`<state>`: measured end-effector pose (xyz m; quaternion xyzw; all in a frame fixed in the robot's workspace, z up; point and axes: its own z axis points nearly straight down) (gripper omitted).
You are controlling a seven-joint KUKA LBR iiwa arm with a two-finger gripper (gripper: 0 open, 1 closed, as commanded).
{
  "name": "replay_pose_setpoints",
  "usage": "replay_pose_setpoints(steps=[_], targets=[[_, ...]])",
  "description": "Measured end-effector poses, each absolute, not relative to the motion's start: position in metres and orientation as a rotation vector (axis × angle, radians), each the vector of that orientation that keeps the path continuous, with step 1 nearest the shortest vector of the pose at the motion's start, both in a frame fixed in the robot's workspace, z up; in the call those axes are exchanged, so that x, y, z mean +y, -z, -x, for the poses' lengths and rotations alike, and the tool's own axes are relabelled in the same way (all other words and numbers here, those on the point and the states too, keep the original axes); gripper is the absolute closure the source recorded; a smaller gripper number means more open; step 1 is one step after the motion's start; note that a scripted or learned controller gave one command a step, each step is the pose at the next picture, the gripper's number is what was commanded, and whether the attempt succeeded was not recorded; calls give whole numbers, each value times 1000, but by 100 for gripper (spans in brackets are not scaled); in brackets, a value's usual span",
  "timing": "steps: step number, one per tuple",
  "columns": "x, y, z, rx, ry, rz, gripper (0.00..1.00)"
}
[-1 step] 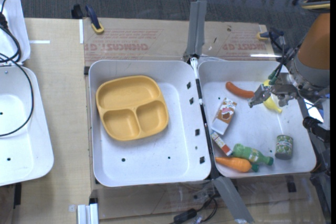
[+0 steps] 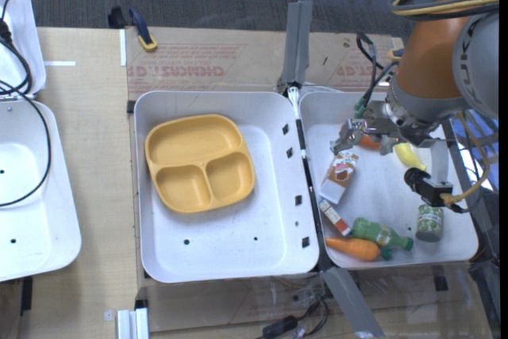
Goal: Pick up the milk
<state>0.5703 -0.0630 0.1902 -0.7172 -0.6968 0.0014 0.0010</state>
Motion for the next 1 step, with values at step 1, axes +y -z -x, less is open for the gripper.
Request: replay_pose_setpoints(steps=[1], targets=[[-90,-109,-563,-1897,20,2509,0]])
